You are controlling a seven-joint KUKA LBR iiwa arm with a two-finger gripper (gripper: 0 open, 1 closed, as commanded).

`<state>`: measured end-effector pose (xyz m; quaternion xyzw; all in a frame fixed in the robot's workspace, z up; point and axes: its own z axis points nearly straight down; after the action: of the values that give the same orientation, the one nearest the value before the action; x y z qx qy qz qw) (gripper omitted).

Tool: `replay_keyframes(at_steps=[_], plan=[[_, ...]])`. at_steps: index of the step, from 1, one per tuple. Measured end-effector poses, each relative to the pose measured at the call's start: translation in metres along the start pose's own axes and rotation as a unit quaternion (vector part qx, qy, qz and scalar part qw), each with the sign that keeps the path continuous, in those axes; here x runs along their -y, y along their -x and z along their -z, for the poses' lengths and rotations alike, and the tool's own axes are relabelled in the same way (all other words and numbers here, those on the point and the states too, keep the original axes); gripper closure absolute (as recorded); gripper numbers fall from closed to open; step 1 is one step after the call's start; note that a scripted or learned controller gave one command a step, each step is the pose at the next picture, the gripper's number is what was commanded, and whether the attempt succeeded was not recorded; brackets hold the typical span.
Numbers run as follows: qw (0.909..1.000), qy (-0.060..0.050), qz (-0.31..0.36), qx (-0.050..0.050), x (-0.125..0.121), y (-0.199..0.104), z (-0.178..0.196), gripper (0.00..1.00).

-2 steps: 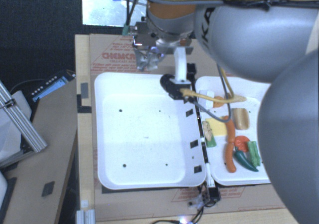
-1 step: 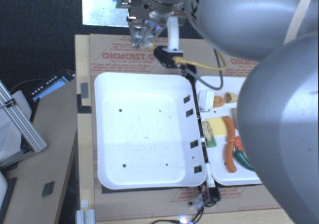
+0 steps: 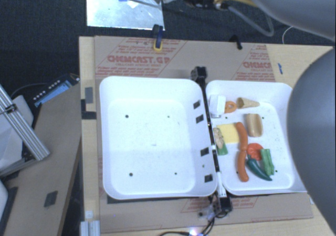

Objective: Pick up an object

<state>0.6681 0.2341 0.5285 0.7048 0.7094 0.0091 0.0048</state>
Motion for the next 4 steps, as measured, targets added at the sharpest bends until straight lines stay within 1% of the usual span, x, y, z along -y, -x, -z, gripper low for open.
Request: replay_keyframes(at_steps=[1, 2, 3, 4], plan=[[1.0000, -0.008, 0.000, 0.002, 0.000, 0.000, 0.007, 1.00], [1.0000, -0.009, 0.000, 0.003, 0.000, 0.000, 0.007, 0.00], [1.0000, -0.007, 0.002, 0.002, 0.000, -0.001, 0.018, 1.00], [1.0000, -0.008, 0.003, 0.002, 0.000, -0.001, 0.018, 0.00]])
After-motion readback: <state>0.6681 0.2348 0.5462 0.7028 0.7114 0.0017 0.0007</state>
